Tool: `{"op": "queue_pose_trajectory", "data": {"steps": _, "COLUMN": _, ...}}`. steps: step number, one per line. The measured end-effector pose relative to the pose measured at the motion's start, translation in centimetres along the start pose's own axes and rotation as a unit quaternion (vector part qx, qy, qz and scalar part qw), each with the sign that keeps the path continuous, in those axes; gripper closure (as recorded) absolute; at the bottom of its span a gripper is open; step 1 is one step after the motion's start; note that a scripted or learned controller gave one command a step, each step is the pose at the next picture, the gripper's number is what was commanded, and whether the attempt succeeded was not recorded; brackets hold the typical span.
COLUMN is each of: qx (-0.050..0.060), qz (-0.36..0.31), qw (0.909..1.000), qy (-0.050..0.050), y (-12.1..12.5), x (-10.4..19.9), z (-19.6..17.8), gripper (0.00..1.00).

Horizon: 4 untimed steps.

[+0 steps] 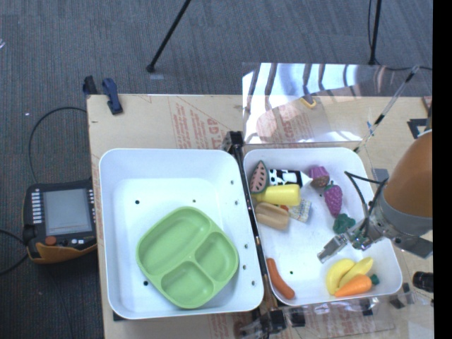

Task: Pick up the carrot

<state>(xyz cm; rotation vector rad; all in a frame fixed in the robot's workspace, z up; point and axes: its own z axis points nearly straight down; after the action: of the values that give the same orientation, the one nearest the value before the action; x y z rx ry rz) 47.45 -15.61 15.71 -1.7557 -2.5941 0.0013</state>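
The carrot (354, 286), orange with a green stub at its right end, lies in the right bin's (308, 288) front right corner, against a yellow banana (344, 271) just behind it. My gripper (343, 246) hangs over the same bin, a little behind and to the left of the banana and carrot, apart from both. Nothing shows in its grasp. The arm's grey and orange wrist (413, 189) covers the bin's right wall.
Also in the right bin are a watermelon slice (258, 177), a yellow block (282, 194), a bread roll (273, 216), purple grapes (333, 198), a green piece (344, 223) and a red sausage (281, 279). The left bin (120, 189) holds a green divided plate (188, 256).
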Motion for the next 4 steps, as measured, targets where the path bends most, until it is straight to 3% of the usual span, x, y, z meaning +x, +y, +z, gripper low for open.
{"op": "queue_pose_trajectory", "data": {"steps": 1, "qx": 0.002, "qz": 0.157, "qw": 0.9876, "qy": 0.001, "y": 2.2, "x": 5.6, "z": 7.3, "gripper": 0.0}}
{"op": "queue_pose_trajectory", "data": {"steps": 2, "qx": -0.007, "qz": 0.136, "qw": 0.9907, "qy": -0.004, "y": 2.7, "x": 5.6, "z": -8.3, "gripper": 0.0}}
{"op": "queue_pose_trajectory", "data": {"steps": 3, "qx": 0.004, "qz": 0.167, "qw": 0.986, "qy": 0.0, "y": 2.3, "x": 6.5, "z": 5.4, "gripper": 0.0}}
{"op": "queue_pose_trajectory", "data": {"steps": 4, "qx": 0.001, "qz": 0.376, "qw": 0.9266, "qy": 0.0, "y": 2.6, "x": 6.6, "z": 7.2, "gripper": 0.0}}
